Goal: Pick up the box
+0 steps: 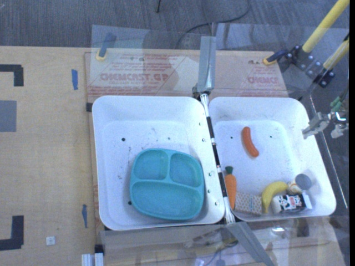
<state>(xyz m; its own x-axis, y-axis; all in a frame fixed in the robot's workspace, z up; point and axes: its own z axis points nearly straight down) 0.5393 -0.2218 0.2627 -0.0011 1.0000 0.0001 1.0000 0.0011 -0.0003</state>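
The small black-and-white cardboard box (292, 203) lies on its side in the near right corner of the right white plastic bin (266, 111). It is touching the yellow toy banana (274, 193) on one side, and a small grey round cup (303, 180) sits just beside it, a little further back. The box looks light and hollow, so I think a hard squeeze could crush it. Its sides look smooth and may slip a bit. The best place to grab it is probably across its two long flat sides, near the middle. That is tricky, because the banana is pressed up against it and the bin wall is close. An orange toy carrot (231, 187) and a tan speckled square (249, 203) lie near too, and an orange toy sausage (250, 141) is well apart, toward the back. The metal gripper (326, 123) sits at the right edge, over the bin's right rim and well back from the box. I cannot tell if it is open or closed. It holds nothing that I can see.
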